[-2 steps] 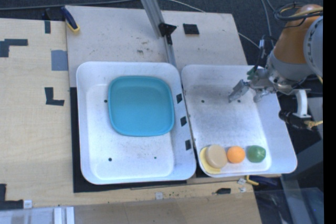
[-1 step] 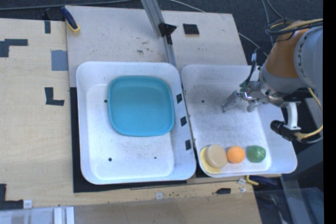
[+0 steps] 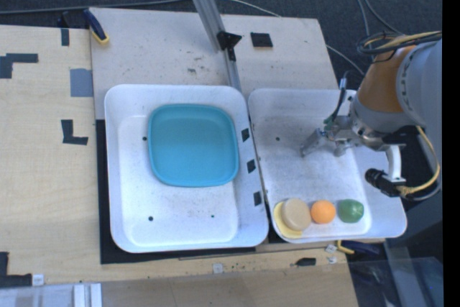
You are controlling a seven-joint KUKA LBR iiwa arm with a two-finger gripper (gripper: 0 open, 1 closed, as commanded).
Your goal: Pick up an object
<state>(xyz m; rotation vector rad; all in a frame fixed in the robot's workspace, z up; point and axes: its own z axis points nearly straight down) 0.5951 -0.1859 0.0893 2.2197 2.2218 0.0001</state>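
Camera view looks down on me at a slant: my arm (image 3: 402, 93) comes in from the right edge, grey with the orange band above the wrist, bent low over the right bin (image 3: 287, 111). My gripper (image 3: 310, 149) points leftward and down toward the bin's middle, its tip close to the bare white floor. Whether my fingers are open or shut I cannot tell; from this angle they merge into one thin grey shape, and I see nothing between them. Black and yellow cables loop around my wrist, and part of my arm is cut off by the frame's right side.

The things to pick sit in a row along the near edge of the right bin, well apart from my gripper: a tan round piece (image 3: 295, 213) resting on a yellow plate (image 3: 282, 227), an orange ball (image 3: 323, 212) just beside it, and a green ball (image 3: 350, 211) next to that. The plate is mostly hidden under the tan piece.

The left bin (image 3: 122, 226) holds a blue square plate (image 3: 192, 144), lying flat near its far side. A metal pole (image 3: 208, 7) slants across the bench behind the bins. No readable writing or labels show anywhere
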